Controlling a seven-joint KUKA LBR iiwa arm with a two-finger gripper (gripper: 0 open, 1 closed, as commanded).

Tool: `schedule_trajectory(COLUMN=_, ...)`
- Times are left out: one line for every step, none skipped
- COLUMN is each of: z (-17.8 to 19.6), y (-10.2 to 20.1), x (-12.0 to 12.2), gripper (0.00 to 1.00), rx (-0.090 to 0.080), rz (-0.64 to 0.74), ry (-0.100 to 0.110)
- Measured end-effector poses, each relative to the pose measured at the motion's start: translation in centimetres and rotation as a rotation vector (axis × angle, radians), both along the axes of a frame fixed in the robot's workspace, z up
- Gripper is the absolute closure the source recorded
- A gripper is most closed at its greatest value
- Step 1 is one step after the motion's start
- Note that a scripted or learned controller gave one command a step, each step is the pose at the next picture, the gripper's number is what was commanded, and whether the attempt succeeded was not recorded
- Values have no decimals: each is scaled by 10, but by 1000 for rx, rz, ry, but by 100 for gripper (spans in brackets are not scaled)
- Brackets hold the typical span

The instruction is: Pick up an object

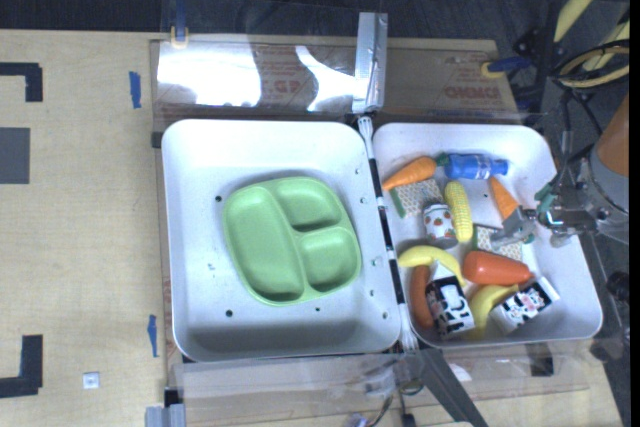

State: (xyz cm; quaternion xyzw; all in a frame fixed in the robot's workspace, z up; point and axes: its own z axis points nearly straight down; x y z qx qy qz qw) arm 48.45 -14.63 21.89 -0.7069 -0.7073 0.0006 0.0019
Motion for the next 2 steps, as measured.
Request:
schedule_trajectory(z=0, y=0, x=0, gripper=0, rx=0, rz=0, ry=0)
schedule_trajectory(z=-53, y=-42, x=22, gripper=0, rx=1, rz=88, ry=0)
